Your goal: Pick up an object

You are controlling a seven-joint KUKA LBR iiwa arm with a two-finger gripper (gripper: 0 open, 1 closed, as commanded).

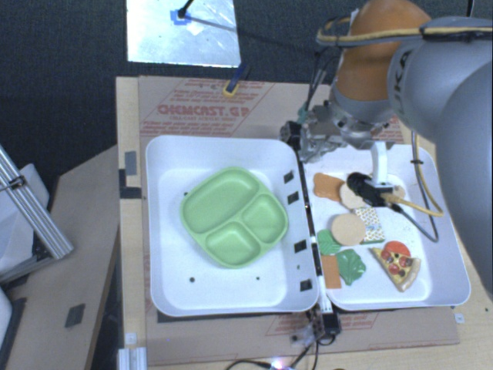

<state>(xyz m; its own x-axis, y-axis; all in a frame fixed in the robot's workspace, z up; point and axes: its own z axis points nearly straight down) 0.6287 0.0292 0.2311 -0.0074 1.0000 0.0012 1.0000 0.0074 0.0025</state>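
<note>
1. Pizza slice [398,262], a toy wedge with red topping, lies at about 5 o'clock in the right bin [451,284], nearest the viewer.
2. At the slice's 9 o'clock lie a green leafy piece [352,266] and an orange strip [331,271]. The two touch, and the strip is close to the bin's left wall.
3. At 12 o'clock from those two, a flat green piece [326,242] lies against a tan disc [347,228]. A patterned square [370,223] touches the disc at its 3 o'clock.
4. Farther back lies an orange-brown slab [326,185], with a pale disc [352,198] touching it at its 4 o'clock.
5. Near the middle of the left bin [166,160] sits a green divided plate [233,216] with three compartments, turned askew.
6. Reaching in from 3 o'clock, the arm [439,91] has its wrist end over the right bin's 11 o'clock corner, just beside the wall the bins share. The jaws are lost among dark hardware there, and I cannot tell whether they stand wide or narrow.
7. Both bins rest on a cardboard sheet [200,106] on the worktop [85,199]. A silver sheet [182,19] lies at 12 o'clock beyond the left bin.
</note>
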